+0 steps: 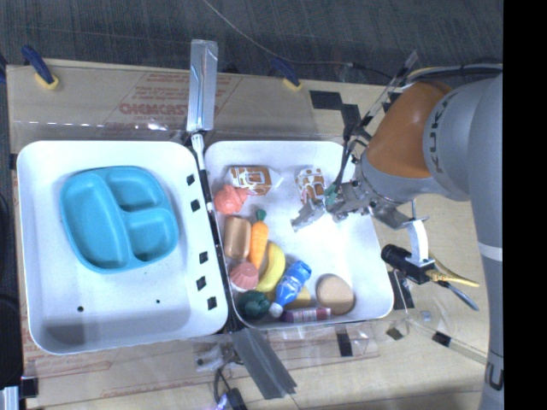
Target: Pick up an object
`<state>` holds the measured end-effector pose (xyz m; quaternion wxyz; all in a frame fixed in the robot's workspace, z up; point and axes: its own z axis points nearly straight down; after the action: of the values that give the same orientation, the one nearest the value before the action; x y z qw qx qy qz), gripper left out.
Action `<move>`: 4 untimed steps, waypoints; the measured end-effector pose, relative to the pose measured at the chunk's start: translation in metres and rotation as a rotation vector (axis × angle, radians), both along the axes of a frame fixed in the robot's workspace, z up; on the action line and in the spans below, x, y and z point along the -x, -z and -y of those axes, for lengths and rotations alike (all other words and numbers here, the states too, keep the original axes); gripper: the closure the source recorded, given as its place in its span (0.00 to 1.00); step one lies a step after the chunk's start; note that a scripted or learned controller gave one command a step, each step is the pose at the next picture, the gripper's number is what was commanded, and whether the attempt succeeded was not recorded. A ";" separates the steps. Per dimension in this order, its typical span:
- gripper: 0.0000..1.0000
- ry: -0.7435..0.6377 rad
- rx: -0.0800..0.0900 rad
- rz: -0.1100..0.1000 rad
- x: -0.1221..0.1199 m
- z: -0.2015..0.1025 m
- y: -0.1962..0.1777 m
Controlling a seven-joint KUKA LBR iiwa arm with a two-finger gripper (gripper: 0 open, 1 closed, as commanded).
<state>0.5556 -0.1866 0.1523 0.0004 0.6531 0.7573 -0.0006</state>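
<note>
**Pincer low over the right bin's upper right area**

Dark carpet surrounds a pale wooden worktop (102, 374) that carries 2 shallow white bins side by side. In the left bin (51, 314) lies a blue divided tray (120, 216). Toy food crowds the right bin (367, 254) along its left and lower edges: a brown-and-white packet (249, 178) at the top, a pink piece (228, 200), a hot dog bun (236, 237), a carrot (258, 241), a banana (273, 266), a blue bottle (293, 282), a round tan bun (335, 292), and a dark green item (251, 304) in the lower left corner. A second brown-and-white packet (310, 182) sits near the top right, just beside the pincer (329, 207). The grey arm with its orange band (406, 135) reaches in from the right. Whether the pincer is spread or closed cannot be told, and nothing can be made out in its grip.
</note>
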 end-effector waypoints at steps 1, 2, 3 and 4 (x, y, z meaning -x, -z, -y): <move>0.00 -0.056 -0.005 -0.006 0.034 -0.073 0.048; 1.00 -0.058 -0.001 -0.001 0.032 -0.071 0.035; 0.00 -0.058 -0.001 0.000 0.032 -0.071 0.036; 0.00 0.083 -0.001 -0.002 -0.023 -0.085 0.061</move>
<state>0.5783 -0.1020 0.0910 -0.0010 0.6838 0.7297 -0.0010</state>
